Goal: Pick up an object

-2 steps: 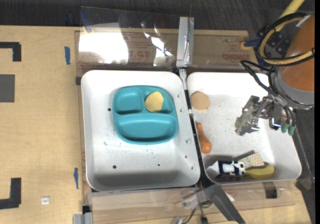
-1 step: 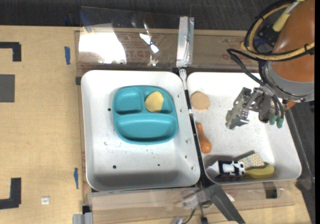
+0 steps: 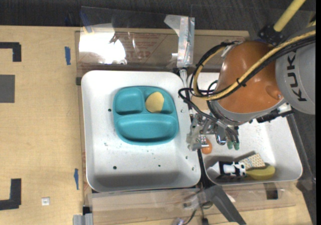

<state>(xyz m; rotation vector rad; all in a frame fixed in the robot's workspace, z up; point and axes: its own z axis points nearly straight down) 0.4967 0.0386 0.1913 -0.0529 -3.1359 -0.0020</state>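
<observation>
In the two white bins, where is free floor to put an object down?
Left bin: bare floor in front of the teal divided plate and along its left wall. Right bin: crowded, with the claw above the small objects near its front wall.

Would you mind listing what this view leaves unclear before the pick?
- Gripper: fingers lost in cable and bracket clutter, state unreadable.
- Right bin: most of its floor hidden under the arm.
- Small orange object: partly covered by the gripper, identity unclear.
- Black-and-white item: too small to name.
</observation>
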